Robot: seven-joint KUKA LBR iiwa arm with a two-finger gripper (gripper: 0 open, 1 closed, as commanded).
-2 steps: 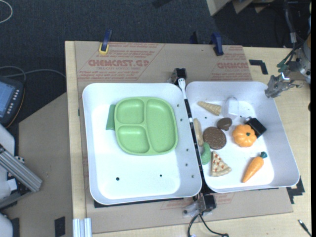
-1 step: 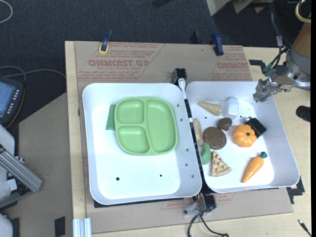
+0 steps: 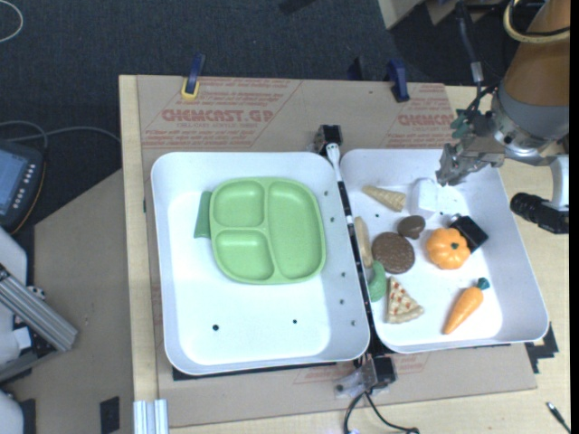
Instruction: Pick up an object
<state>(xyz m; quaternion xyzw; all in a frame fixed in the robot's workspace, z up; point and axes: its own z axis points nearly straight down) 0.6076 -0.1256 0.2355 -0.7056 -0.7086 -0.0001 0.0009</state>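
The right bin (image 3: 520,269) holds several toy foods. There is a cream cone-shaped piece (image 3: 386,197), a white piece (image 3: 434,197), a round brown cookie (image 3: 393,252) and a small brown lump (image 3: 412,226). An orange pumpkin (image 3: 448,248) sits beside a black block (image 3: 470,231). Toward the front lie a carrot (image 3: 463,307) and a pizza slice (image 3: 403,302). My gripper (image 3: 451,168) hangs over the bin's far right part, just above and right of the white piece. Nothing is seen in its grasp.
The left bin (image 3: 181,287) carries a green divided plate (image 3: 267,229). A tan stick (image 3: 363,240) and a green piece (image 3: 376,284) lie along the right bin's left wall. Clamps (image 3: 191,80) sit at the board's far edge.
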